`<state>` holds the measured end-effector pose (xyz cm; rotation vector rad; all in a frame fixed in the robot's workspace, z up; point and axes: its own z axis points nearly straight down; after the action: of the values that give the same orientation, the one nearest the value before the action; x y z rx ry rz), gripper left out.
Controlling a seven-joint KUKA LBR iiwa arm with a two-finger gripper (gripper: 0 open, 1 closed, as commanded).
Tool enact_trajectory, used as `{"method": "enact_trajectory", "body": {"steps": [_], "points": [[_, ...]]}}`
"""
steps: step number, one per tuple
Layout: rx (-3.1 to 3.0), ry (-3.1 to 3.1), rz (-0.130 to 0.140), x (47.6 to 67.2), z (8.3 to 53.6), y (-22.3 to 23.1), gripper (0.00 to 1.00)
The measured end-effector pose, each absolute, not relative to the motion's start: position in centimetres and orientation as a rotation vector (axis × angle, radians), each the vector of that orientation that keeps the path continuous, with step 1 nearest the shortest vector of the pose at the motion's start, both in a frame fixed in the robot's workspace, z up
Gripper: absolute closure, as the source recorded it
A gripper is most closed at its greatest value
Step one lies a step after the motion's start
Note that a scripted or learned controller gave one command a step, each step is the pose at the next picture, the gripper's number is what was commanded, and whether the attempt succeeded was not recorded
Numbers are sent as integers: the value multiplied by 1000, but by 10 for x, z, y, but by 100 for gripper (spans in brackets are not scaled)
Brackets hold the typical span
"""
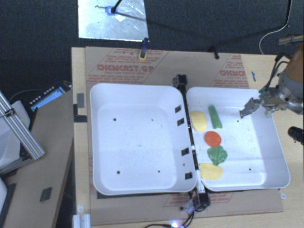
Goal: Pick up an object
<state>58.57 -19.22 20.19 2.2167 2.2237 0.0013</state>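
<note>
Five small items lie along the left side of the right bin [266, 175]. A pale yellow piece [198, 121] is at the top, with a green stick [214, 117] just to its right. Below them sit an orange-red disc [213, 138], a dark green leafy piece [217, 155] and another yellow piece [210, 171]. My gripper [249, 108] hangs over the upper right part of this bin, pointing left, about a hand's width to the right of the green stick and touching none of the items.
The left bin [137, 91] adjoins the right one along a black hinge strip [185, 137]. Both rest on a cardboard sheet [123, 65]. A metal plate [111, 13] lies beyond the bench, and aluminium framing [19, 132] stands at the left.
</note>
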Motion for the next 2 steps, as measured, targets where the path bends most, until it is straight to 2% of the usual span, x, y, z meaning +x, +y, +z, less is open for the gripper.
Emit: {"method": "enact_trajectory", "body": {"steps": [1, 2], "points": [[2205, 2235, 8, 652, 83, -98, 0], [2221, 2219, 1, 587, 86, -119, 0]]}}
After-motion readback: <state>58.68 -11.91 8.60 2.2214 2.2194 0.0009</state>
